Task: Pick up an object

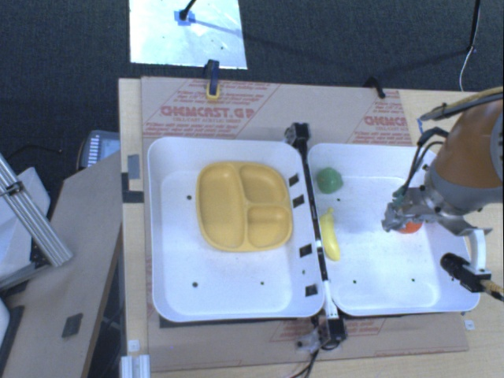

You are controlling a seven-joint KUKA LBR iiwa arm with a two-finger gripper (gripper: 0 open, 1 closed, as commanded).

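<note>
Gripper (399, 219) state unclear, over one orange object (408, 227); one banana (330, 239), one green ball (329, 180).

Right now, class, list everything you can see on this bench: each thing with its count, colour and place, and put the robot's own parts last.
White bins: 2, side by side on the bench; left bin, right bin.
Divided plate: 1, yellow, three compartments, middle of the left bin.
Round object: 1, green, upper left corner of the right bin.
Banana-shaped object: 1, yellow, along the right bin's left wall.
Small object: 1, orange-red, right part of the right bin, partly hidden under the gripper.
Clamp: 1, yellow and black, on the board's far edge.
Arm: 1, grey with orange band, reaching in from the right.
Gripper: 1, grey, directly over the orange-red object.
</note>
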